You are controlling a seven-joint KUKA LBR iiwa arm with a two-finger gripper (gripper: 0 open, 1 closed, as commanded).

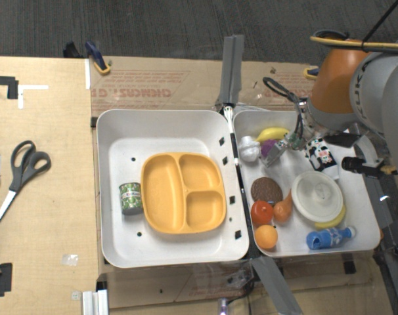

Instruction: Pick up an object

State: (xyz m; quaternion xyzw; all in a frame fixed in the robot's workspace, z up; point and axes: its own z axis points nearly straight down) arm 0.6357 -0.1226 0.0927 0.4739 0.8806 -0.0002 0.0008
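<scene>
The gripper [292, 140] hangs at the right bin's [366, 245] back edge, touching a purple toy [272, 151]. Its grip: cannot tell.

arm [370, 77] cut off at right edge, banana [330, 219] mostly under white lid [317, 195]

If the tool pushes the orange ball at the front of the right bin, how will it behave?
The orange ball looks round and smooth, so it will probably roll rather than slide. It touches the tomato and lies near the bin wall, so it may jam there or slip sideways. It is probably light.
</scene>
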